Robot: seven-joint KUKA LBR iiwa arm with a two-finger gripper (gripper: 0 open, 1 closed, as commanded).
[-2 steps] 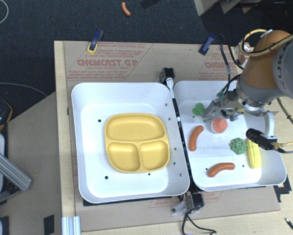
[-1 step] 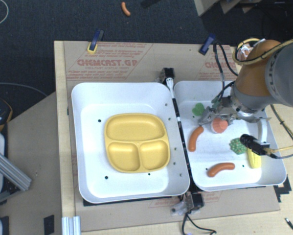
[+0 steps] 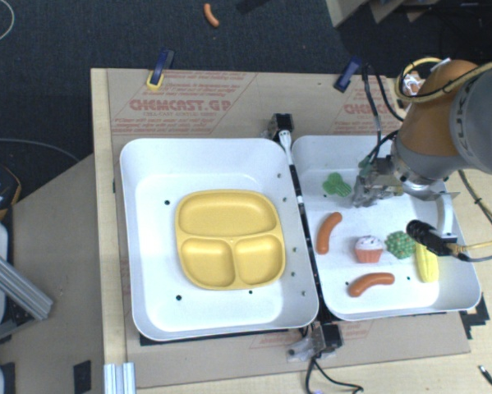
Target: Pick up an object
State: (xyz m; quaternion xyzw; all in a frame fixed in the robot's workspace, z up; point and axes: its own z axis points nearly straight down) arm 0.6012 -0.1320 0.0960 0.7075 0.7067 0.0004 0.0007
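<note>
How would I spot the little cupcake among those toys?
Look in the right white bin, near its middle. The cupcake sits between two sausages, left of a green broccoli. It alone has a pink base and white top.

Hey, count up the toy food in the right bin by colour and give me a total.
Orange sausages: 2, one upright, one near the front
Green pieces: 2, one at the back, one beside the cupcake
Pink cupcake: 1
Yellow corn: 1
Total: 6
</note>
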